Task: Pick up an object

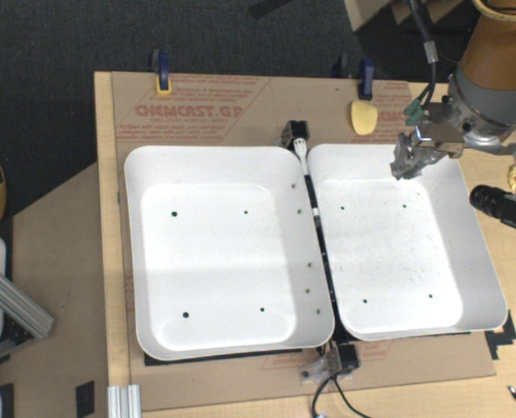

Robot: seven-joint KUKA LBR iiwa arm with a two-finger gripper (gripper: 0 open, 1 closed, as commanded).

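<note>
A: Where is the pincer [406, 165]?

B: Low over the right bin [389, 268], at that bin's one o'clock corner, close to the far rim. The grey arm [493, 77] with its orange band comes in from three o'clock.

A: Is it apart or together?

B: I cannot tell. From this slant the tip is a small grey cluster, and I see nothing gripped in it.

A: And the thing to pick up?

B: The one loose item I can make out is a pale yellow lump [363, 117]. It lies outside both bins on the brown sheet [197, 107] printed CHEMCAST that covers the desk [512, 268], just past the right bin's far rim at its eleven o'clock.

A: How does it sit relative to the pincer?

B: At about ten o'clock from it, near but clearly apart. A blue clamp [365, 77] stands just beyond the lump at twelve o'clock.

A: Anything else?

B: The left bin [214, 251] lies beside the right one at nine o'clock, their rims meeting along a dark strip. A small black clip [295, 132] sits at the far end of that seam, and a second blue clamp [160, 63] is fixed at the sheet's far left edge.
</note>
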